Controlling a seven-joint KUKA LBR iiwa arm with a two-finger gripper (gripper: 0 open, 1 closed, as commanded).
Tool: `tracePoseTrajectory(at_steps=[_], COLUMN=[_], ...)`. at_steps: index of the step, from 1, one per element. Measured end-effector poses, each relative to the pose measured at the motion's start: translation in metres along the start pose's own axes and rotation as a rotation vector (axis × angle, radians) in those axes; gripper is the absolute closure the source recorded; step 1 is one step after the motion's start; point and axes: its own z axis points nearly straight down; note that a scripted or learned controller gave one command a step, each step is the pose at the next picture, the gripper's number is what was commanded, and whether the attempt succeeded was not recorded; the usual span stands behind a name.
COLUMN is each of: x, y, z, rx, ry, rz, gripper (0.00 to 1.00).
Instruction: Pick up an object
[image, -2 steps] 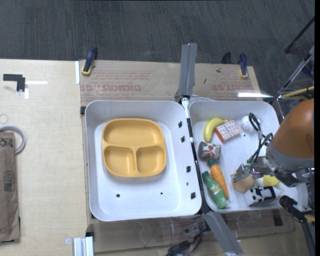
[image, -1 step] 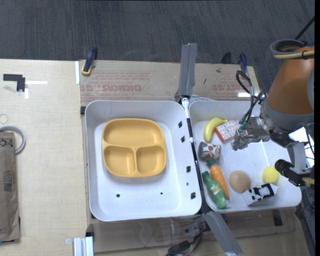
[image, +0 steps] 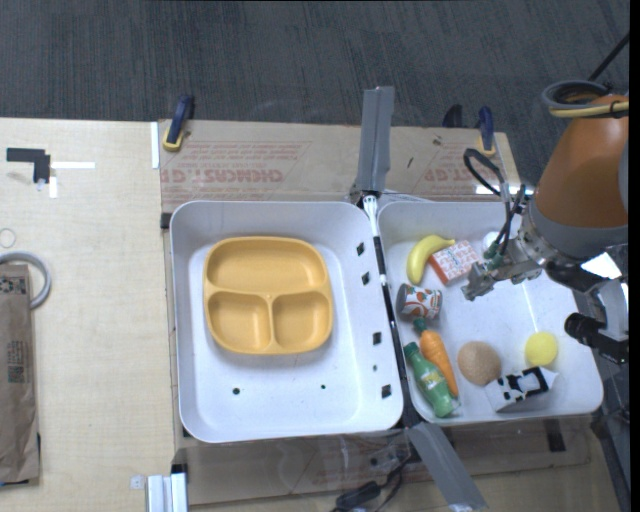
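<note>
Gripper (image: 487, 272) hangs low over the far part of the right bin (image: 570, 405); I cannot tell its state. On my feed the left bin (image: 190, 330) carries a yellow divided plate (image: 268, 295). Just left of the gripper lies a red box (image: 455, 262), then a banana (image: 426, 254); nearer sit a carrot (image: 438, 360), brown ball (image: 479, 363) and yellow ball (image: 541, 348).
</note>
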Motion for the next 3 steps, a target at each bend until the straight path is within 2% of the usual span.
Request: tracePoseTrajectory(at_steps=[1,2,3], x=[0.04,-0.037,0.003], y=[0.111,0.074,0.13], z=[0.019,0.086,0.018], rx=[0.0,-0.002,-0.004], ry=[-0.001,-0.002,-0.003], rz=[0.002,-0.321,-0.162], gripper=[1.0,1.0,1.0])
